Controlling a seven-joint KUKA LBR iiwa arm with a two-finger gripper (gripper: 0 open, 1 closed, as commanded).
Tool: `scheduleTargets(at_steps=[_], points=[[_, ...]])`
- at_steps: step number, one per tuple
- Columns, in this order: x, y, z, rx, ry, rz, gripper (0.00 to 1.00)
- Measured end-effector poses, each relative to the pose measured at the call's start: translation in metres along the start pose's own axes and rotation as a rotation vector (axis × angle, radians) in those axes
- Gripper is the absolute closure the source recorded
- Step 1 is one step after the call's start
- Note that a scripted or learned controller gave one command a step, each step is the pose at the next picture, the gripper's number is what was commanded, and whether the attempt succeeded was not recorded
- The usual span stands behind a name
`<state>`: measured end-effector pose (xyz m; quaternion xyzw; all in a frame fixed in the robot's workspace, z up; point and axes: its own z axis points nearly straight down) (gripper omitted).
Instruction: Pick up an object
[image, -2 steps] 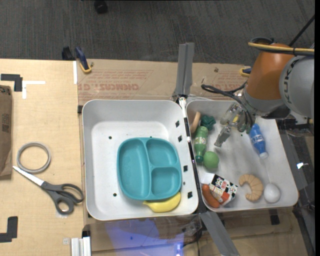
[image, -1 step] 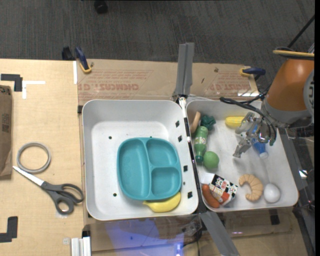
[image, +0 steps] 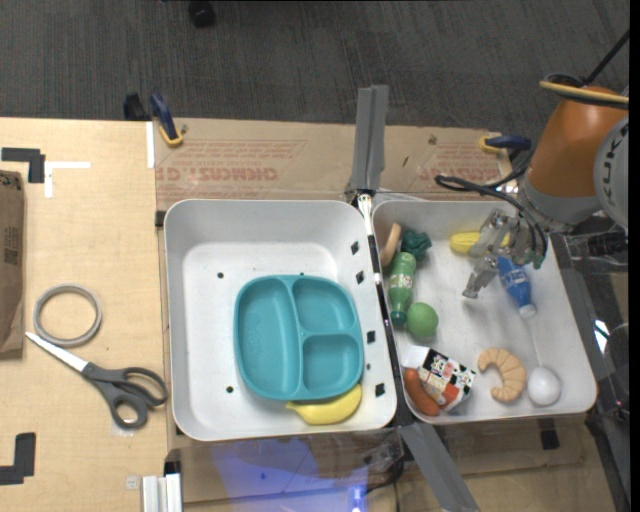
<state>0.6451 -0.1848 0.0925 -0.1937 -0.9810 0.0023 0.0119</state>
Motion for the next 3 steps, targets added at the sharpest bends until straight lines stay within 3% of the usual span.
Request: scheduleTargets(at_steps=[1, 2, 3], points=[[-0.004, 0.002, -0.012, -0.005, -0.027, -0.001, 1.0], [0.03, 0.044, -0.1, -0.011, -0.029, 0.069, 1.0], [0.094, 0.029, 0.002, -0.011, -0.024, 0.101, 1.0]])
